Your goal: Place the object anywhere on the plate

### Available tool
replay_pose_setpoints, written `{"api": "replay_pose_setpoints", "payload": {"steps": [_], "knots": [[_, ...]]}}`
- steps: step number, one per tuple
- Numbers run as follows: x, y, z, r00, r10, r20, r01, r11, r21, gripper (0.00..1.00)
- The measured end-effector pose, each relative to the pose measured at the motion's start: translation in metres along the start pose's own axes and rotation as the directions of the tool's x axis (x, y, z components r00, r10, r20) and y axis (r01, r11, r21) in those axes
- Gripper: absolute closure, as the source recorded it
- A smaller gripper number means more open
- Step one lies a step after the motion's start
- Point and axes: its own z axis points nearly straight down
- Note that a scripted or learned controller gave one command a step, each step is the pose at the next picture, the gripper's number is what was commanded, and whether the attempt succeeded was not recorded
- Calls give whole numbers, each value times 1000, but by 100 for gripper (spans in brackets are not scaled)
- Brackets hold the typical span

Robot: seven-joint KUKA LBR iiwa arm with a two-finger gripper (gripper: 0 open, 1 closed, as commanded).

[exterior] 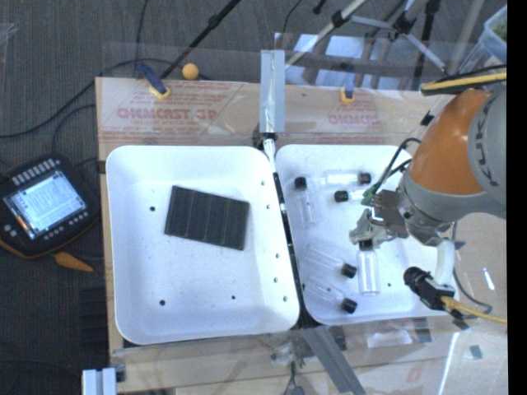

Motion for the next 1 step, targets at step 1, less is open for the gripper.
{"api": "replay_pose_setpoints", "payload": {"steps": [1], "knots": [[102,11,-2,1000,-9,-2,9,1000,1,100]]}}
